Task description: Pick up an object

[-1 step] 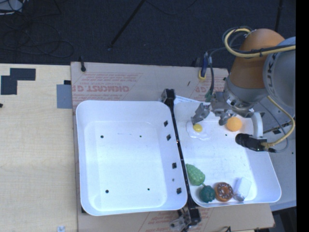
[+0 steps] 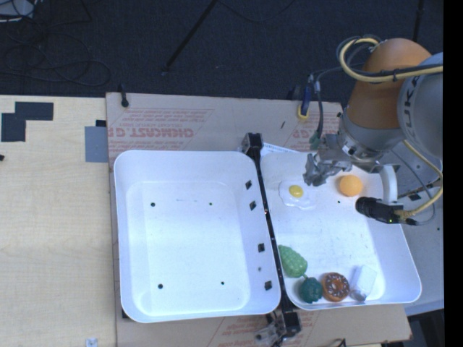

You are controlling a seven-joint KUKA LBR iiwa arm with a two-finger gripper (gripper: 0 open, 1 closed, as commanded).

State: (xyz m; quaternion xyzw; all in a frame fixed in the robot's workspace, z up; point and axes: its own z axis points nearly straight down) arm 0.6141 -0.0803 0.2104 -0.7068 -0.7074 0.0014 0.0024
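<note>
My gripper (image 2: 315, 176) hangs over the far part of the right bin (image 2: 394, 255), just right of and above a toy fried egg (image 2: 296, 192). Nothing shows between its dark fingers. An orange ball (image 2: 350, 186) lies to the gripper's right. Along the bin's near edge sit a light green leafy piece (image 2: 292, 260), a dark teal lump (image 2: 311, 290), a brown sprinkled donut (image 2: 335, 286) and a small white block (image 2: 364, 279).
The left bin (image 2: 137, 215) stands beside the right one, with a black clip strip (image 2: 262, 223) along their shared wall. Cardboard (image 2: 181, 125) lies under both bins. A black cable connector (image 2: 376, 208) juts over the right bin's right side.
</note>
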